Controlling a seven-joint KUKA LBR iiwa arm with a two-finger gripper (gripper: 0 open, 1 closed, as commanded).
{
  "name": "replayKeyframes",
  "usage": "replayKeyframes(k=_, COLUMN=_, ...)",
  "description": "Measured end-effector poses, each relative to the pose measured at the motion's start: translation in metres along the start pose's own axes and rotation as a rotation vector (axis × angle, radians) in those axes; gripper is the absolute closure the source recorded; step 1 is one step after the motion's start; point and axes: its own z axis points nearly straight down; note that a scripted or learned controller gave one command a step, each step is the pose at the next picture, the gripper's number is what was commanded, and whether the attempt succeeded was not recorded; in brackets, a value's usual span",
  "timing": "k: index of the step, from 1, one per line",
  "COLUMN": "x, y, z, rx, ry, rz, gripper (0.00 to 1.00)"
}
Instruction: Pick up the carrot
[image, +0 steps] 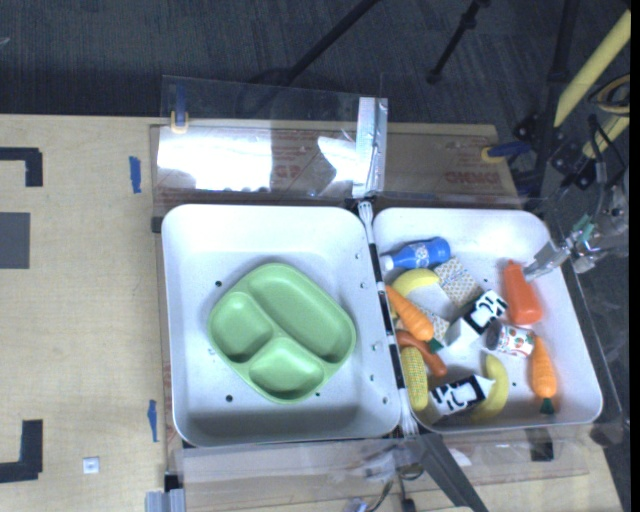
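Approach is the step we judge to be in hand: the gripper (562, 250) sits at the right bin's (470, 222) far right rim, apart from any carrot, and nothing lies between its tips; whether it is wide or narrow we cannot tell. We find more than one carrot-like item in that bin. One carrot (543, 372) lies near the right wall with its dark stem toward the front; another carrot (412, 314) lies by the left wall, just beside a yellow banana (415, 282). A broader orange-red piece (521, 292) lies closest to the gripper, but its kind is uncertain. A blue bottle (417, 253), a corn cob (414, 377) and black-and-white blocks crowd the rest. The next move, in our judgement, calls for a descent over one carrot, aligned across its narrow width, clear of neighbours. The left bin (190, 240) holds a green divided plate (283, 330). Both bins rest on a pale wooden worktop (75, 300); dark carpet and stand legs lie behind.
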Motion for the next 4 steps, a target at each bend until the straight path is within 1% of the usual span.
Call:
replayKeyframes(k=1, x=0.012, y=-0.053, z=0.099, rx=0.001, ry=0.007, rz=-0.167, gripper=0.0)
replayKeyframes(k=2, x=0.018, y=-0.083, z=0.132, rx=-0.013, ry=-0.002, rz=-0.442, gripper=0.0)
replayKeyframes(k=3, x=0.015, y=-0.082, z=0.122, rx=-0.015, ry=-0.009, rz=-0.438, gripper=1.0)
replayKeyframes(k=4, x=0.011, y=-0.001, z=0.134, rx=-0.007, ry=-0.005, rz=0.003, gripper=1.0)
